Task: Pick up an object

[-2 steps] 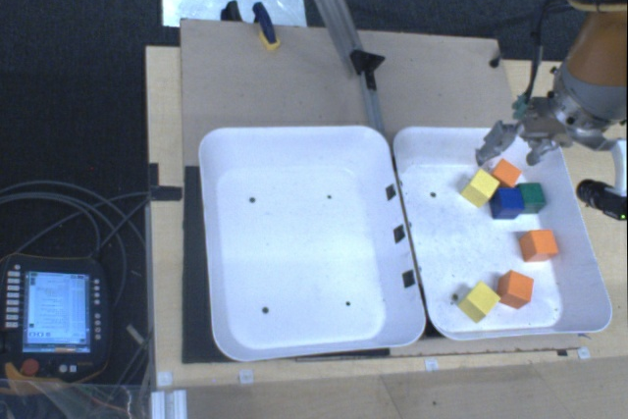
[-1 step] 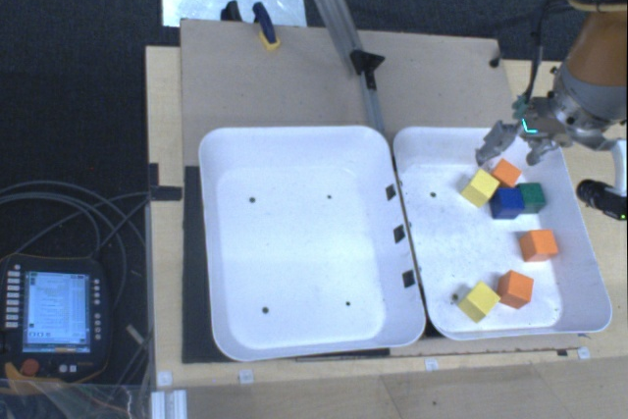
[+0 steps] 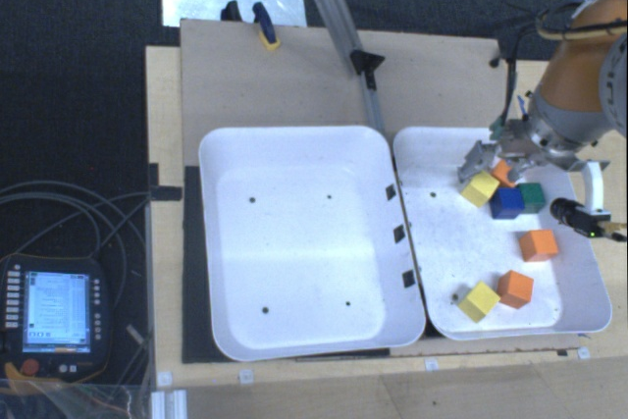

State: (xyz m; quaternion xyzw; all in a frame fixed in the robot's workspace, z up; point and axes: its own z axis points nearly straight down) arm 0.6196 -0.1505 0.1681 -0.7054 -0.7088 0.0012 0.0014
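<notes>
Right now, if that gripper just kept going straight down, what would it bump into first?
Probably the yellow block or the orange block next to it; the gripper hangs above that cluster, though depth is hard to judge.

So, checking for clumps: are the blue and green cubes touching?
Touching. The camera view shows the blue cube pressed against the green cube, no gap between.

My grey KUKA arm [image 3: 616,88] shows a rounded, smooth casing, with a broad orange band [image 3: 579,64] wrapping it above the wrist. Black cables [image 3: 549,15] loop over its top and one runs down its side. Below sits my metallic silver two-finger gripper [image 3: 496,157], angular and bracketed, with a white curved piece [image 3: 593,183] alongside it.
</notes>
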